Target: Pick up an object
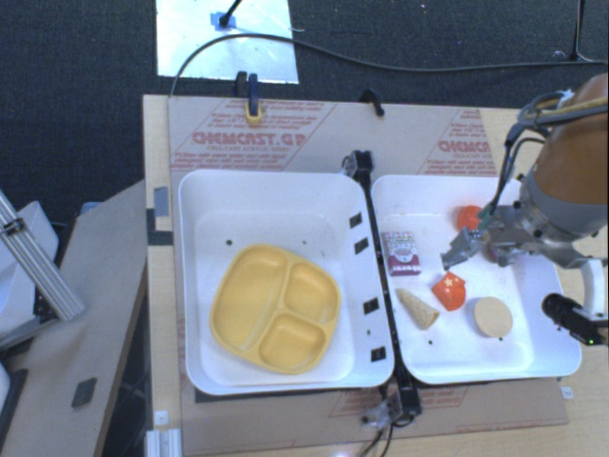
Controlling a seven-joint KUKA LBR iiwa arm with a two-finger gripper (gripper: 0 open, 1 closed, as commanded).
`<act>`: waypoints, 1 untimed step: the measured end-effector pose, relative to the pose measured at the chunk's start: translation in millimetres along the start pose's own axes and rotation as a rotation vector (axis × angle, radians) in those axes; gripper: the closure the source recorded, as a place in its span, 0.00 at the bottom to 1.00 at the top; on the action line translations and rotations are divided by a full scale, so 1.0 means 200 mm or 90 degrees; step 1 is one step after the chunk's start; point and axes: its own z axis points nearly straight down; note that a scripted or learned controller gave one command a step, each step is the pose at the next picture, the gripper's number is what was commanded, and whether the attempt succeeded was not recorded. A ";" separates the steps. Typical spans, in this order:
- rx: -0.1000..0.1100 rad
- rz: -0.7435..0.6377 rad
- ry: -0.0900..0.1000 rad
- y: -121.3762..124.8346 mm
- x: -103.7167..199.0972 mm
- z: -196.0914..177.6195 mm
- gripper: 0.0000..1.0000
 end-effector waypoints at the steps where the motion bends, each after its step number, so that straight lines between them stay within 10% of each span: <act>1: -0.006 -0.001 -0.001 0.01 0.00 -0.02 0.00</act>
